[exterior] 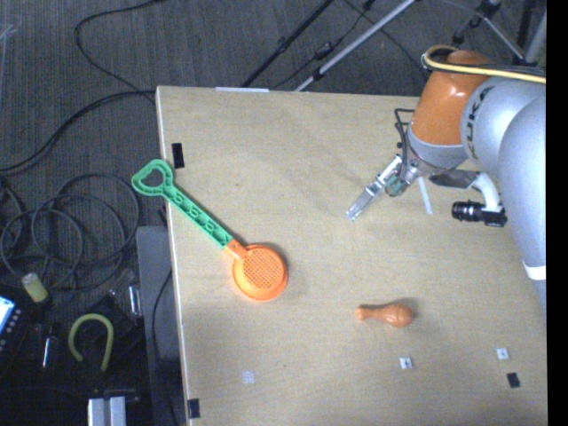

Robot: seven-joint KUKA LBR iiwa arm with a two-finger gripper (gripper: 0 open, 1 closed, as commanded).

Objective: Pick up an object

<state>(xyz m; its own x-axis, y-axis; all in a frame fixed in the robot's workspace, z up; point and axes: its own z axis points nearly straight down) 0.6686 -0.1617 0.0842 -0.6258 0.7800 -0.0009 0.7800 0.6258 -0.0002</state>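
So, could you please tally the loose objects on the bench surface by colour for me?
Green and orange: 1, the strainer with a green handle and an orange mesh head.
All orange: 1, the small pear-shaped object.
Total: 2 loose objects, both lying apart from the gripper.

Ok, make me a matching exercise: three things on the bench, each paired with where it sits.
Things:
1. strainer
2. orange balloon-shaped piece
3. gripper

Places:
A. near the front, right of centre
B. over bare bench, right of centre, above the orange piece in the view
C. left side, green handle running off toward the left edge

Pairs: 1-C, 2-A, 3-B
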